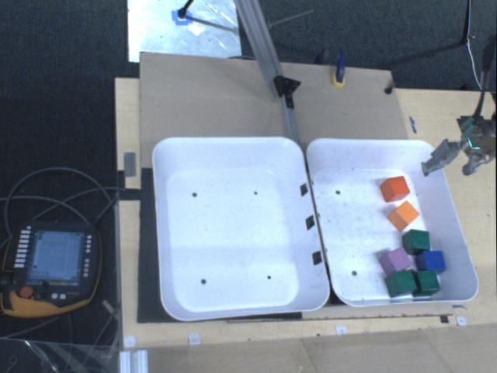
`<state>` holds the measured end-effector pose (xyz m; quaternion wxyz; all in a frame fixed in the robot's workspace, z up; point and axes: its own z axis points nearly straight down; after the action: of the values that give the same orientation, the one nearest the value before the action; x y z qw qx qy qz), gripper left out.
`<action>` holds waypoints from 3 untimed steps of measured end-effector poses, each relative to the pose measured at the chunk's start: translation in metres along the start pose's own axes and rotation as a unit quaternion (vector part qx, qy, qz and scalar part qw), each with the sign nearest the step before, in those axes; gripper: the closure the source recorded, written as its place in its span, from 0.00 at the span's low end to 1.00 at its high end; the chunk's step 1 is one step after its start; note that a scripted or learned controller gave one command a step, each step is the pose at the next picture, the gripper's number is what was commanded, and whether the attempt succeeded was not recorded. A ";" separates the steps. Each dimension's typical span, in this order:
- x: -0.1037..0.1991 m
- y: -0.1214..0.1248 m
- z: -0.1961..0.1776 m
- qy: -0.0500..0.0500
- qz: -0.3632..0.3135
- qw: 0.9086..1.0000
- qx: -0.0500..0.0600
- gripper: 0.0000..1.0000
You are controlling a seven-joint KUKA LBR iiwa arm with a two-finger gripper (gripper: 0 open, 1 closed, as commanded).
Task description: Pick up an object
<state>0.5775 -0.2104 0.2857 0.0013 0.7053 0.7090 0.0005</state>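
Several small blocks lie along the right side of the right bin (349,208): a red-orange block (394,187), an orange block (403,215), a dark green block (416,241), a purple block (397,259), a blue block (431,261) and two more green blocks (411,284) at the front corner. My gripper (449,166) hangs over the bin's far right rim, up and to the right of the red-orange block. Its fingers are spread open with nothing between them.
The left bin (233,224) sits beside the right one, joined by black clips (310,221). A slanted metal pole (260,33) rises behind the bins. A teach pendant (50,269) with cables lies on the floor at left.
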 end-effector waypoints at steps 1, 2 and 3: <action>0.000 0.000 0.000 0.000 0.000 1.000 0.000 0.00; 0.001 -0.003 0.042 0.000 0.001 1.000 0.002 0.00; 0.000 -0.006 0.084 0.001 0.002 1.000 0.002 0.00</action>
<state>0.5713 -0.2106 0.2022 -0.0008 0.7064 0.7078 -0.0007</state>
